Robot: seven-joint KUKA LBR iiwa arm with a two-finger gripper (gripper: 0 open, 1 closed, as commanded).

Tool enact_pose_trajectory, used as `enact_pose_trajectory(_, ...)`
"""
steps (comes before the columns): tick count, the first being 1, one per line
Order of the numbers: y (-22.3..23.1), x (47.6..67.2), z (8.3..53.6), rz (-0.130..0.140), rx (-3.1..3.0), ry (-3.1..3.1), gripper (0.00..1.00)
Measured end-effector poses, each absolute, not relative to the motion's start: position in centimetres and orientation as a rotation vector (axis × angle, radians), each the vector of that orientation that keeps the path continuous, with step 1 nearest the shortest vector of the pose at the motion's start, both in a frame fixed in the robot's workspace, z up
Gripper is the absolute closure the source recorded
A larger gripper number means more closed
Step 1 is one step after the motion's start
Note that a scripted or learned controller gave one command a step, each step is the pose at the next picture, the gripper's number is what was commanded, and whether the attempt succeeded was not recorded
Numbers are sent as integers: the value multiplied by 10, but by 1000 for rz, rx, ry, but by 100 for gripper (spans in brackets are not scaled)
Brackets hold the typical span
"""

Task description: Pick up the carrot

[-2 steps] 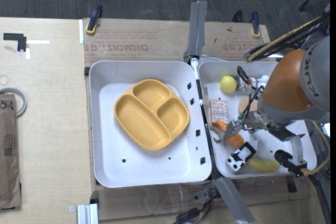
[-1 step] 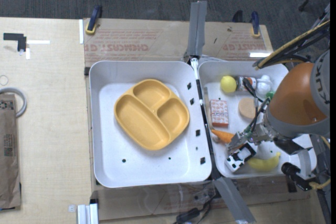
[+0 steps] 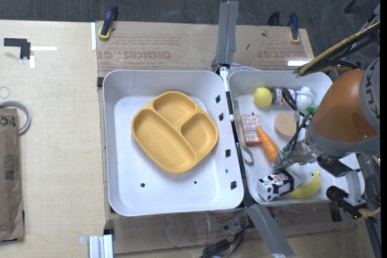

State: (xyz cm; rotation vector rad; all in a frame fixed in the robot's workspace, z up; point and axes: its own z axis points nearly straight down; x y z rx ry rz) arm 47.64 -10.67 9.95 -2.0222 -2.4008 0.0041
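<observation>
Camera view, contents listed left to right. Desk [image 3: 54, 190]: pale wood surface, carrying at its far left one brown paper bag [image 3: 10, 172] lying flat and cut by the frame edge. Left bin [image 3: 112, 148]: one, shallow and white, holding one yellow divided plate [image 3: 174, 130] with three compartments, set near the bin's middle. Right bin [image 3: 239, 78]: one, white, touching the left bin along a shared edge. Within it: one small red-and-white carton [image 3: 251, 129] near the left wall; one carrot [image 3: 267, 143], orange, short and tapered, lying flat and slanted with its thick end up beside the carton and its narrow end pointing down and right; one yellow ball [image 3: 263, 96] toward the back; one small dark bottle [image 3: 282, 95] lying beside the ball; one tan round disc [image 3: 285, 124] just right of the carrot; one black-and-white cow-patterned toy [image 3: 275, 184] near the front wall; one yellow banana [image 3: 306, 187] just right of that toy. Gripper [image 3: 288, 156]: one, hanging low over the bin just right of the carrot's narrow end, near it; whether it touched the carrot, and whether it was open or closed, could not be told. Arm [image 3: 347, 109]: one, its orange band over the bin's right side.
</observation>
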Motion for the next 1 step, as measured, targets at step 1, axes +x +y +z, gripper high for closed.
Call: enact_pose_trajectory(1, -40, 517, 191, 6, -2334, -2102, 100)
